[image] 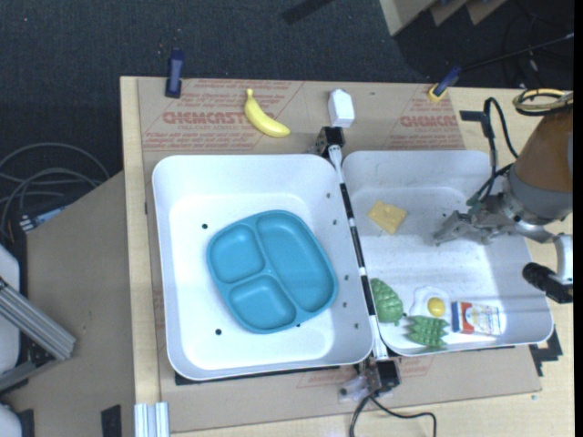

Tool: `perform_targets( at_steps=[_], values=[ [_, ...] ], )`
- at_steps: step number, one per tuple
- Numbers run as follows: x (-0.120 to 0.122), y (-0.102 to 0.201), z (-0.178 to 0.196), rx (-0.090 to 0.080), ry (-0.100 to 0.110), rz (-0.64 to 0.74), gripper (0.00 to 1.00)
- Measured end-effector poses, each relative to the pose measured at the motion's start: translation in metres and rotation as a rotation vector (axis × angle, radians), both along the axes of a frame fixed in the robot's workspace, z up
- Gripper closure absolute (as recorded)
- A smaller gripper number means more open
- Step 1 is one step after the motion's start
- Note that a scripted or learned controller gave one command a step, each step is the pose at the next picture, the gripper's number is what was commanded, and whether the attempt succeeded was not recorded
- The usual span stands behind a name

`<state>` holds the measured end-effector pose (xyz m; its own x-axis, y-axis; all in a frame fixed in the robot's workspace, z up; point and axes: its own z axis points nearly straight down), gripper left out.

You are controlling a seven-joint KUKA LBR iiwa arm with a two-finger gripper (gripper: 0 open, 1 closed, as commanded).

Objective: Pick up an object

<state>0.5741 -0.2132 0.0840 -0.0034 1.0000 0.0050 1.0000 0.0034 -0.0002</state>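
Nothing has been picked up yet. The gripper (pixel 448 232) is seen low in the right bin (pixel 414 167), fingers spread apart and bare. The yellow cheese (pixel 387 217) lies nearby, untouched.

A yellow plastic banana (pixel 265 116) lies on the brown cardboard bench top (pixel 219 116), beyond the bins, near a blue clip (pixel 174 71).

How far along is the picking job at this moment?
Done: the arm has reached into the right bin. In hand: nothing visible; the gripper is low over bare floor, right of the yellow cheese piece. Left: the whole grasp and lift. The cheese, fried egg, green toys and small carton all lie in the bin.
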Motion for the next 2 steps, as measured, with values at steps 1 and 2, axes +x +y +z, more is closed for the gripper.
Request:
perform_targets(
  at_steps=[1, 2],
  values=[
    [0.073, -0.003, 0.001, 0.004, -0.002, 0.003, 0.00],
    [0.032, -0.011, 0.045, -0.005, 0.000, -0.003, 0.00]
  ],
)
